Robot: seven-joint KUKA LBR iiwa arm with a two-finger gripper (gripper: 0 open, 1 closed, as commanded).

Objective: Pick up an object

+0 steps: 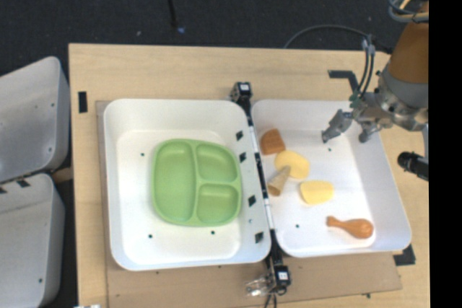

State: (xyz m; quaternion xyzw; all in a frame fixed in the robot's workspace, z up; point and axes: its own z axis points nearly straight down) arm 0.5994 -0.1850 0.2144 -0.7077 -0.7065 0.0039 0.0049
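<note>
On the pale wooden counter (86, 76) sit two shallow white bins side by side. The left bin (115, 155) carries a light green divided plate (196, 182) with three compartments, lying flat near its middle. The right bin (382, 191) carries the loose pieces: a small orange-brown block (272, 142) at about ten o'clock in the bin, a rounded pale yellow lump (294, 163) just beside it toward four o'clock, and a short tan cone-like piece (278, 181) touching that lump's lower left edge. A second flatter yellow lump (317, 192) lies near the bin's centre, apart from the first. At five o'clock rests an orange-brown drumstick shape (351, 226), thin end pointing left. The claw (354, 128) hangs at the bin's one o'clock corner, fingers spread wide with nothing between them, well apart from every piece.
</note>
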